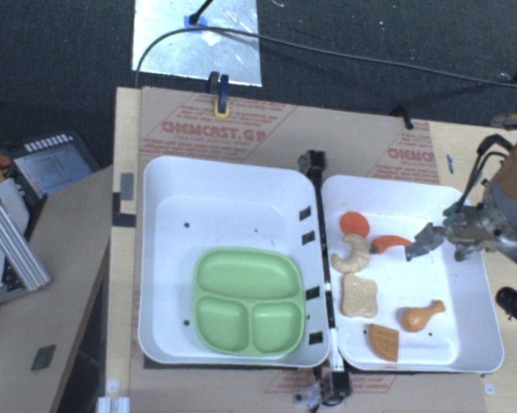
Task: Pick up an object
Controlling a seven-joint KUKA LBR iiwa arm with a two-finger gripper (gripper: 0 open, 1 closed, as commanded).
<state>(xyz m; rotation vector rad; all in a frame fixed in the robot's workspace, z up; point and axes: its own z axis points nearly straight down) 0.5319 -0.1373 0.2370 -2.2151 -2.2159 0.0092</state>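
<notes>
Jaws of gripper (424,241): state indeterminate at this scale. Carrot (390,244) lies just left of the tip, long axis roughly left-right, in the right bin (486,301).

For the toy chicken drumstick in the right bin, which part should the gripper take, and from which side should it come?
I would grip the drumstick at its narrow upper end, coming straight down from above. It lies flat on the right bin, thick round end toward the lower left, thin end pointing up-right. The thin part probably fits between fingers more easily, and open floor surrounds it; the wedge-shaped piece lies apart, below-left.
</notes>
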